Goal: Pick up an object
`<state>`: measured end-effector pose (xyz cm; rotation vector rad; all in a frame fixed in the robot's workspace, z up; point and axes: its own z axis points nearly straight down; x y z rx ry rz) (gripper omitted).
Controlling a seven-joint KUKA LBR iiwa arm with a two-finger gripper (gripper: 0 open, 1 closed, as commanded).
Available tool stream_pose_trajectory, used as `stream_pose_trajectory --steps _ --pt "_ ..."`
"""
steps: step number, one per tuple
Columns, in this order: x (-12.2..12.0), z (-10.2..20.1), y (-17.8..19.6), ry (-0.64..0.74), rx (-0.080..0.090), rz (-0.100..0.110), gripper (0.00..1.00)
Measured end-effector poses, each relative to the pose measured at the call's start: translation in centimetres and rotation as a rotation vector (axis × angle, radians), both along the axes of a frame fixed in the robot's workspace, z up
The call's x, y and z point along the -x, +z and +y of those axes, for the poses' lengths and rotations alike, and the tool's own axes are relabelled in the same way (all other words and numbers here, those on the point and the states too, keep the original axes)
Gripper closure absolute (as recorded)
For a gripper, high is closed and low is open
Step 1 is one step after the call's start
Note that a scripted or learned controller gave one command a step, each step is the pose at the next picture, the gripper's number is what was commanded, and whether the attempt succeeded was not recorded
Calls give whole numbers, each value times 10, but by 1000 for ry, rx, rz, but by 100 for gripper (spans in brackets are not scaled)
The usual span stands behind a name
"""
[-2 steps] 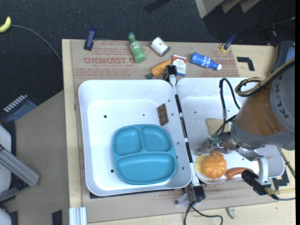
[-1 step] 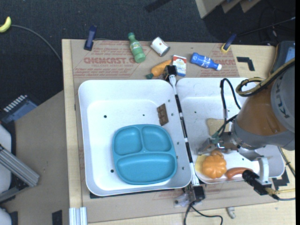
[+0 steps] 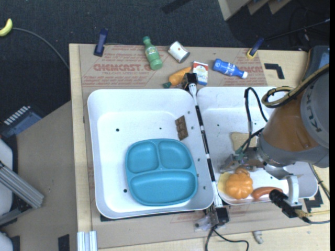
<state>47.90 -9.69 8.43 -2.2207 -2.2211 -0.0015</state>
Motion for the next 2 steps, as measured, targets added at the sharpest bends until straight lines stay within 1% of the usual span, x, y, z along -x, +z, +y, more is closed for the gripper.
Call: stream_pose_trajectory --steps 2 --pt "0 -4 0 1 0 0 0"
